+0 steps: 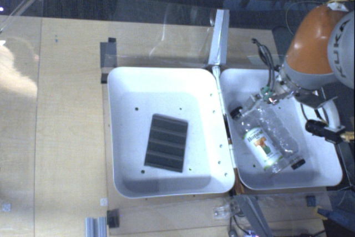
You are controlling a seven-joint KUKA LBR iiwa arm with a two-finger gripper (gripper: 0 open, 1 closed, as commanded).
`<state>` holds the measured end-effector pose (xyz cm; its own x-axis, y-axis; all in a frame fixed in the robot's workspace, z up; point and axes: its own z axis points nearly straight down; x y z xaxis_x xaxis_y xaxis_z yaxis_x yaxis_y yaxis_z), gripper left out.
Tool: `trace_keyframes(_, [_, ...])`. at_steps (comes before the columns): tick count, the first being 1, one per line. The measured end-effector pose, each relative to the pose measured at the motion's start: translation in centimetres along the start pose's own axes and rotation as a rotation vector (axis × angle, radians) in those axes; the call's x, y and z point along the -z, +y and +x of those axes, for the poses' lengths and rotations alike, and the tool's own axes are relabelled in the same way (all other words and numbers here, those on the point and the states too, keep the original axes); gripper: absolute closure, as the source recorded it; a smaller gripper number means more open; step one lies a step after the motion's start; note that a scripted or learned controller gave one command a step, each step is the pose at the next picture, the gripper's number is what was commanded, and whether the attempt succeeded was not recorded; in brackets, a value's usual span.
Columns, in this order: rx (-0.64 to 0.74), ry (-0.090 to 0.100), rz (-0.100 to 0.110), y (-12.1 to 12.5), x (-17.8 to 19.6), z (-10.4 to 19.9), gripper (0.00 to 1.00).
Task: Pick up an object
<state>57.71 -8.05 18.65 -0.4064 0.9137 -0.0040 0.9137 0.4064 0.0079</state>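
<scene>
Two clear plastic bottles lie side by side in the right bin (328, 176). One has a green and orange label (259, 144) and a black cap pointing up-left. The other bottle (284, 140) has its black cap pointing down-right. My gripper (270, 92) hangs below the orange band of the arm, right over the upper ends of the bottles near the bin's back wall. The wrist hides how it meets them. A dark grey ribbed slab (166, 142) lies flat in the middle of the left bin (166, 72).
A metal rail (219, 36) runs back from the gap between the bins. Cables (262, 55) loop behind the right bin. A black fitting on the arm (321, 130) overhangs the right bin's right side. Wooden bench surrounds both bins.
</scene>
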Motion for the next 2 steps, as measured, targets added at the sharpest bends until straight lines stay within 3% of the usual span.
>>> trace_keyframes(1, [0.078,-0.003,-0.005,-1.3,-9.7,-0.6,0.0])
trace_keyframes(2, [0.079,-0.008,-0.012,-1.0,-8.5,-0.7,1.0])
